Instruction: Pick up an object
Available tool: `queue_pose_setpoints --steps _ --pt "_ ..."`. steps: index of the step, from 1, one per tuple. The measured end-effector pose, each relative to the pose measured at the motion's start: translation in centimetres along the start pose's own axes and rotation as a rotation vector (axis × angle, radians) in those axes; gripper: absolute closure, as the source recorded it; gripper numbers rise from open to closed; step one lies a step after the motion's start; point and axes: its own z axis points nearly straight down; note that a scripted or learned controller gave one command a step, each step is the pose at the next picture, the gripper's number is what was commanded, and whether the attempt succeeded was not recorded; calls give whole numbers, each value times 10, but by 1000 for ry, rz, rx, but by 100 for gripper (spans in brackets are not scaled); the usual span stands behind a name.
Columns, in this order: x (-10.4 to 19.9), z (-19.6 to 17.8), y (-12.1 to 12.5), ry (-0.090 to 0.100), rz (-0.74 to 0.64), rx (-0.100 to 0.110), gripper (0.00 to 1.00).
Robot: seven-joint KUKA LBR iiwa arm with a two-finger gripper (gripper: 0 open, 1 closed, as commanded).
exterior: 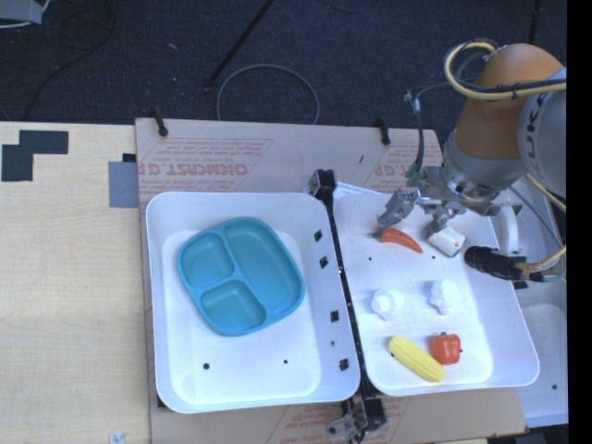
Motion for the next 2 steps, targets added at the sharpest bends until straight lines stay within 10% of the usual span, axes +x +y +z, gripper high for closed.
queue_pose_setpoints --steps 2 --pt "1 111 9 0 1 3 0"
